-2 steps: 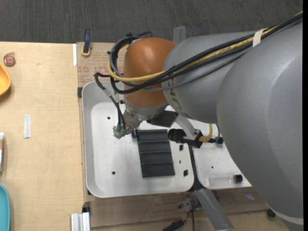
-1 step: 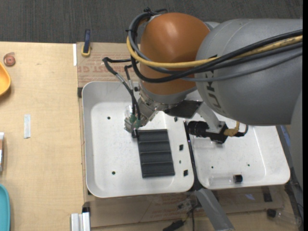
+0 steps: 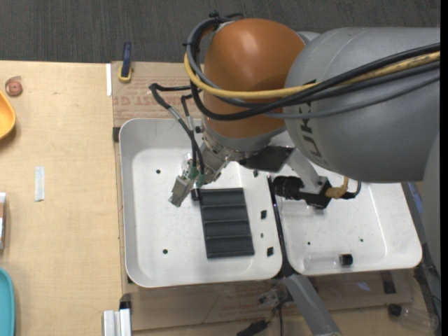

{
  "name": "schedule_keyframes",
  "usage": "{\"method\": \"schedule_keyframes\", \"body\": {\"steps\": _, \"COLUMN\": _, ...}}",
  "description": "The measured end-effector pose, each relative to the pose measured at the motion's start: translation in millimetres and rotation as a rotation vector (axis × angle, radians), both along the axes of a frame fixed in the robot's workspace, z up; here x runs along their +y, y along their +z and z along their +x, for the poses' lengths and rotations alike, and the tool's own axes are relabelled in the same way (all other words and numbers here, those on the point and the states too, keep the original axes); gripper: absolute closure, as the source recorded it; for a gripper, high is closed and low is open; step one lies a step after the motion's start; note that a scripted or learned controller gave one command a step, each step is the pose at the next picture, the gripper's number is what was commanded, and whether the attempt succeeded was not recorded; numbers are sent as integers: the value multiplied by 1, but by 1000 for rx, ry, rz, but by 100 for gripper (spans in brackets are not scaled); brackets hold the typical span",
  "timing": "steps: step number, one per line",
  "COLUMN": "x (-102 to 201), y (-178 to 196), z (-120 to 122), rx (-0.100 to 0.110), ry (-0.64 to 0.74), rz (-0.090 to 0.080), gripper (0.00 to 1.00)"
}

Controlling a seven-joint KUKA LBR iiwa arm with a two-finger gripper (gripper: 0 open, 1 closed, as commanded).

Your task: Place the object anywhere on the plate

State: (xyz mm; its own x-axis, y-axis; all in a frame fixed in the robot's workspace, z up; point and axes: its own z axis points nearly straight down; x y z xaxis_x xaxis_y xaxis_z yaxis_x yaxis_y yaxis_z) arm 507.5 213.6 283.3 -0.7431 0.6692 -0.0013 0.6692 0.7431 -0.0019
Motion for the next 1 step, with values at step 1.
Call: {"method": "schedule_keyframes", "body": {"steps": 1, "x": 0, "y": 8, "z": 1, "rx": 0, "ry": 0, "rz": -2, "gripper": 100}}
